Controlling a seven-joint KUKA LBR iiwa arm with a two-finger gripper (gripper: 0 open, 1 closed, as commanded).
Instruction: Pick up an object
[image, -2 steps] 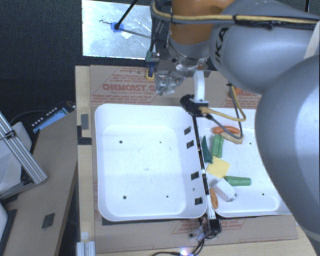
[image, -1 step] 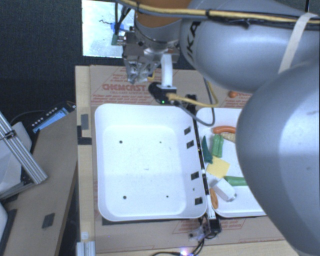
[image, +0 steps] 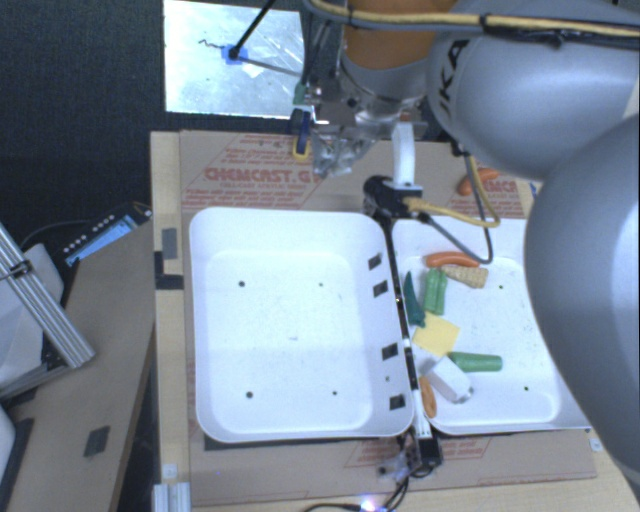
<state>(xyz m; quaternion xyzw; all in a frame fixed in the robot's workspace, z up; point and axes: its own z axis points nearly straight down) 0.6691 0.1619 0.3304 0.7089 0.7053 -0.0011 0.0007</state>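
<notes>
1. Presently the claw (image: 335, 150) hangs at twelve o'clock, beyond the bins; its state I cannot tell.
2. Objects (image: 447, 320) lie in the right bin (image: 520, 400), at four o'clock.
3. Judgement: pick not yet done.

robotics lab | grey arm (image: 560, 130) | white bins (image: 280, 330) | cardboard-covered bench (image: 250, 170)

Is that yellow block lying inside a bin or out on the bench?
Inside. The yellow block lies flat on the right bin's floor, near the divider, among green pieces.
</notes>
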